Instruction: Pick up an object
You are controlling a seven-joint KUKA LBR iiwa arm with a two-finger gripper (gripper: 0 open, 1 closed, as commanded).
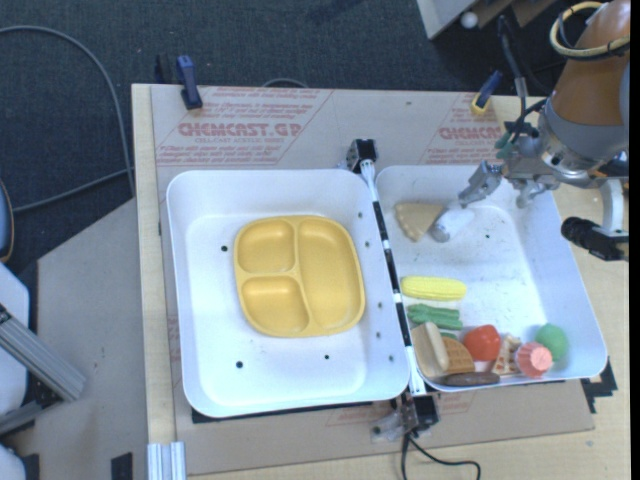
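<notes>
My gripper (501, 192) hangs over the back part of the right bin (560, 268), its two fingers apart and nothing visible between them. Just down-left of its left finger (479, 185) lies a small whitish cylinder (448, 226), touching a tan wedge (414, 218). Farther toward the front lie a yellow corn cob (433, 288), green beans (436, 315), a red tomato (482, 341), a green ball (551, 342), a pink-orange piece (537, 359) and a slice of bread (441, 349).
The left bin (200, 218) holds a yellow divided plate (298, 273). A black divider rail (385, 258) runs between the bins. The arm's orange band (603, 30) and grey wrist stand above the right bin's back right corner.
</notes>
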